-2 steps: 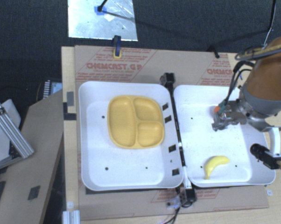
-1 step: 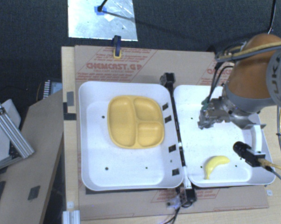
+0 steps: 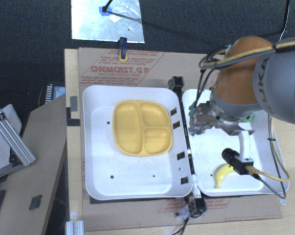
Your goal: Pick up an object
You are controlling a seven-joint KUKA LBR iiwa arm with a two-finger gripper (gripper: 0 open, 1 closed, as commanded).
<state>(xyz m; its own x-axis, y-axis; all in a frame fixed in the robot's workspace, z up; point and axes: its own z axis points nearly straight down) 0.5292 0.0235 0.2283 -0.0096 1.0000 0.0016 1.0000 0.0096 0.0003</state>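
Camera view, single frame. Two white bins sit side by side on a brown cardboard sheet (image 3: pixel 137 67) with red print, which lies on the desk (image 3: pixel 42 180).

Left bin (image 3: pixel 98 175): one yellow plate (image 3: pixel 141 127) with three compartments, lying flat near the middle of the bin, slightly toward its upper half. Nothing touches it.

Right bin (image 3: pixel 206 151): one banana (image 3: pixel 222 174), yellow, curved, lying on the bin floor at the lower edge, toward the lower right of the frame.

Arm (image 3: pixel 280 82) enters from the right of the frame, and its orange band (image 3: pixel 240 67) is over the upper part of the right bin. The gripper (image 3: pixel 200 120) hangs over the upper left part of that bin, close to the wall shared with the left bin. It is above and to the left of the banana in the frame, apart from it, with bare bin floor between them. Its tip is small and cluttered at this angle, so I cannot tell whether it is spread wide or narrow. Nothing can be made out in its grasp.

Upper left of frame: a shiny silver sheet (image 3: pixel 108 13) on the dark floor.
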